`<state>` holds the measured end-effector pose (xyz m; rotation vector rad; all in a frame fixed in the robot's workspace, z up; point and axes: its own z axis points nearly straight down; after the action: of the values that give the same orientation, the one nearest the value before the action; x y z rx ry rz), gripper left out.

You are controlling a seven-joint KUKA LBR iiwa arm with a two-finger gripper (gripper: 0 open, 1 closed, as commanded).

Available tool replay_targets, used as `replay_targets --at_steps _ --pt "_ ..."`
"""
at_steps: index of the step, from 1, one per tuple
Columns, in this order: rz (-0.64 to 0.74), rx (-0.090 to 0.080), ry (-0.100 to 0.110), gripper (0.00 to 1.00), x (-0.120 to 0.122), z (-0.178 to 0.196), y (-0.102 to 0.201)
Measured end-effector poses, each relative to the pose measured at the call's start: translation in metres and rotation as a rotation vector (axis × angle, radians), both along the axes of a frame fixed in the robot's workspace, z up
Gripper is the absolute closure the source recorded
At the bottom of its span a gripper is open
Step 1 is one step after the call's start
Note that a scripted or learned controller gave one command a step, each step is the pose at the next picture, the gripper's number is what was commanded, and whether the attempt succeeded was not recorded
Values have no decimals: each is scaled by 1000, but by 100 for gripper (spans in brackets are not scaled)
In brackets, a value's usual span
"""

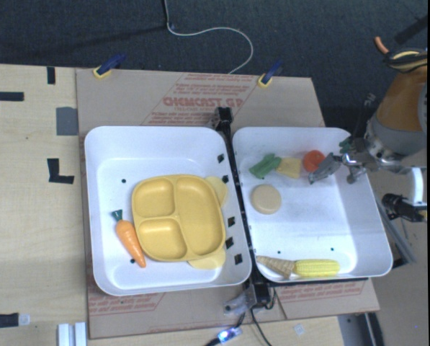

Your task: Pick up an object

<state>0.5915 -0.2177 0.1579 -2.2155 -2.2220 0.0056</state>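
Red obj (313, 159) in right bin (359, 215), jaws (323, 170) just beside it; open/shut can't tell.

We see the arm (402, 114) enter from the right, its orange band above the wrist, with the pincer (328, 169) stretched leftward and low; the finger gap is unclear.

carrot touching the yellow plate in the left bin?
Apart. The camera view shows a strip of white bin floor between the carrot and the yellow plate.
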Motion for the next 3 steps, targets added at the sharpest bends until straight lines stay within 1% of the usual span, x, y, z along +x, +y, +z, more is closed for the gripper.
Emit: replay_targets --at_steps 1,2,3 --pt "0 0 1 0 1 -65 1" --pt "0 -3 -4 0 1 -73 1" --pt "1 -4 -7 100 2 -62 1"
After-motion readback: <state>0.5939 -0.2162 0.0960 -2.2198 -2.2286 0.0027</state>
